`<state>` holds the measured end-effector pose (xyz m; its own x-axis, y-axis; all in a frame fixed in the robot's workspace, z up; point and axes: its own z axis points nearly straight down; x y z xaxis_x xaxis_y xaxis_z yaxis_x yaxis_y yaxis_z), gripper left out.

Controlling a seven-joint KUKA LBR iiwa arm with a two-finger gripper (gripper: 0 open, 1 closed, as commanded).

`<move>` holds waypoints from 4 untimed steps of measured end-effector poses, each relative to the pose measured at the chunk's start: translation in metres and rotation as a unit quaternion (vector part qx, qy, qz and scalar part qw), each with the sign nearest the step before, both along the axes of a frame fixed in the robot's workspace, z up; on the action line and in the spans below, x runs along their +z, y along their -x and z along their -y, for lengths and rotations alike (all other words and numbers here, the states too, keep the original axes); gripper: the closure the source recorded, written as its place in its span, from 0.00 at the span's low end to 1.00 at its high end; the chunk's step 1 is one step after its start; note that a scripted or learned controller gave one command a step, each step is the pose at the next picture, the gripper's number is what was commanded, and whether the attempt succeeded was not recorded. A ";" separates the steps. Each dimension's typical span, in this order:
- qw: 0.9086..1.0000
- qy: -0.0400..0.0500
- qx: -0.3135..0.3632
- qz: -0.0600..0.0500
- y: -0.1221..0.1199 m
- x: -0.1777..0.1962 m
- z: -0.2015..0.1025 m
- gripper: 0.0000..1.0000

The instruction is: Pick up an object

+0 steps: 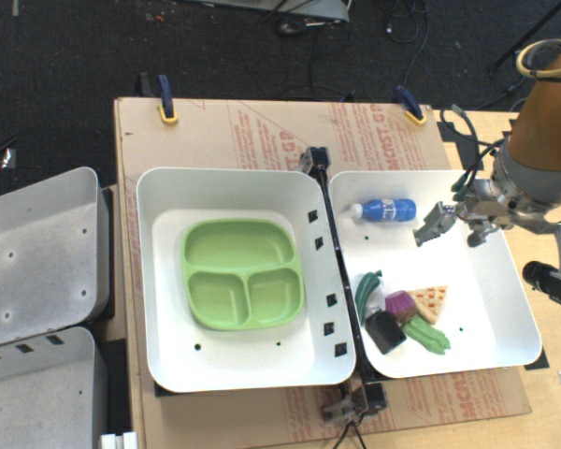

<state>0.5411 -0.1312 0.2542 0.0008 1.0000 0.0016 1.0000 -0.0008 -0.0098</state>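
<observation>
My gripper (454,229) hangs above the right bin (505,279), its two fingers spread apart with nothing between them. A small blue bottle with a white cap (385,210) lies on its side to the gripper's left, near the bin's far edge. Toward the bin's near side sits a cluster: a dark green piece (368,286), a purple toy (399,302), a black block (385,331), a green vegetable toy (426,335) and a pizza-slice toy (430,300). The gripper is above and to the right of this cluster.
The left bin (159,251) holds a green divided plate (243,271). A black divider with clamps (335,251) runs between the bins. Grey trays (37,251) lie off the bench to the left. Cardboard (262,134) underlies both bins.
</observation>
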 end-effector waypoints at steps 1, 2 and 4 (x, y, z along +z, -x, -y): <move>1.000 0.001 0.001 0.004 -0.002 0.004 0.000 0.00; 1.000 0.000 0.000 0.002 -0.001 -0.058 -0.007 0.00; 1.000 0.000 0.000 0.003 0.005 -0.155 -0.008 0.00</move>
<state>0.5362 -0.1230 0.0988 0.0013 1.0000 0.0006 1.0000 -0.0013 -0.0041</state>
